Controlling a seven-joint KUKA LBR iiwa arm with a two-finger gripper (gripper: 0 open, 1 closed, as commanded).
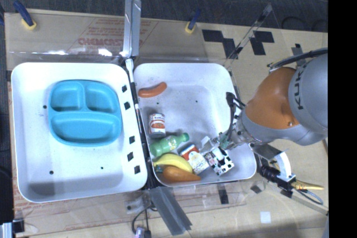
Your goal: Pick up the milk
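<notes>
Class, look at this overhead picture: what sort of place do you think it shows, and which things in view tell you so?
Most likely a robotics lab test bench. A grey and orange robot arm reaches over two white bins, toy food such as a banana and a hot dog lies in one, and clamps hold the board down.

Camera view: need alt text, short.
The arm's gripper reaches from the right into the right bin, over a black-and-white milk carton beside a banana, green bottle, can and hot dog. The left bin holds a blue divided tray.
</notes>
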